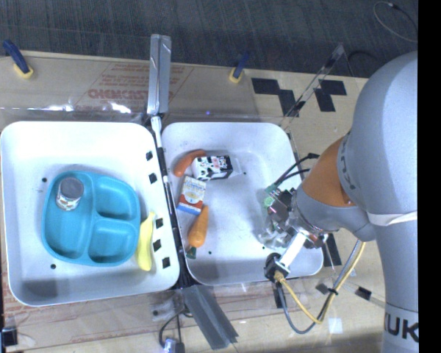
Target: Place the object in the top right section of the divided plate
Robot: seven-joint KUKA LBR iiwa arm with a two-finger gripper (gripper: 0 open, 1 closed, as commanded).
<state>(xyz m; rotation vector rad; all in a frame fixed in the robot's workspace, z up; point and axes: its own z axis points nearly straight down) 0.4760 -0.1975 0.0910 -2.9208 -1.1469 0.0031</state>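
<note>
Grey and smooth, the arm (pixel 386 168) bulks largest at the right, with an orange band above its wrist. Its gripper (pixel 279 230) hangs low over the right bin (pixel 239 134), by that bin's right wall near the lower right corner. Cables and fittings crowd the fingers, so I cannot tell whether they are spread or closed, nor whether anything sits between them.

Right bin, a shallow white plastic tray with rounded corners: a tapered orange carrot (pixel 198 228) lies near the left wall, lower half. Just above it, touching, is a flat printed packet (pixel 192 193). An orange, sausage-shaped piece (pixel 187 160) curves at the upper left, beside a small black-and-white carton (pixel 213 166).

Left bin (pixel 29 142), same make: a glossy blue divided plate (pixel 95 234), with three moulded sections, sits centrally. A round, metallic-topped can (pixel 70 191) stands upright in the plate's upper left section. A yellow banana (pixel 145 243) rests against the plate's right rim, toward the bin's right wall.

Bench (pixel 301 79): brown board under clear sheeting, with black square marks at the upper right.
</note>
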